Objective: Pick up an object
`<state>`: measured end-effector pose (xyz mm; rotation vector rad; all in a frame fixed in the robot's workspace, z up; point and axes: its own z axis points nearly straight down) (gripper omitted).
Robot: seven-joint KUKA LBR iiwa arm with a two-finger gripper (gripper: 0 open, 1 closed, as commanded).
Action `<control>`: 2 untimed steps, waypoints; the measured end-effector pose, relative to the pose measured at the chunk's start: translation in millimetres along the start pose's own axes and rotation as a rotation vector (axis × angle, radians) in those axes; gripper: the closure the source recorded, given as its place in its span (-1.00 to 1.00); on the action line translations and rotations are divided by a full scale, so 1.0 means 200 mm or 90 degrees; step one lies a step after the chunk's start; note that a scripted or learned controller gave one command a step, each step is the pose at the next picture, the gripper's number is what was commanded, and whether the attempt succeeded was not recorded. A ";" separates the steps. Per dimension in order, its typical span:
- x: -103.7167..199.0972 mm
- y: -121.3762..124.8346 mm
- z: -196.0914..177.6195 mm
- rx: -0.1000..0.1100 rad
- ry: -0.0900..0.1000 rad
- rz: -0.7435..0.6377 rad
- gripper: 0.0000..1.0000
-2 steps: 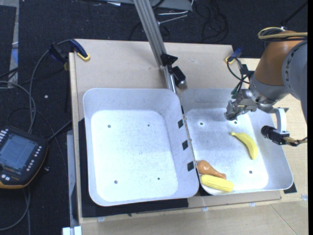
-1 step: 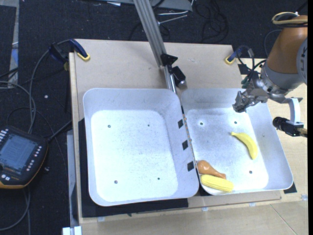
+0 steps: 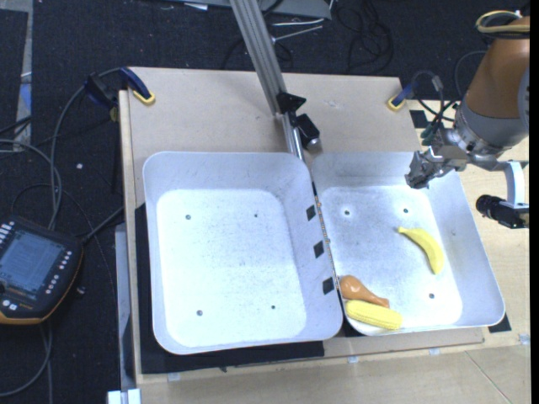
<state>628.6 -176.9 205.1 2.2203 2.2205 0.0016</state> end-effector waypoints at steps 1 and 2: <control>0.27 -0.03 0.02 0.001 0.001 -0.003 1.00; 0.51 -0.12 0.00 0.001 0.001 -0.002 1.00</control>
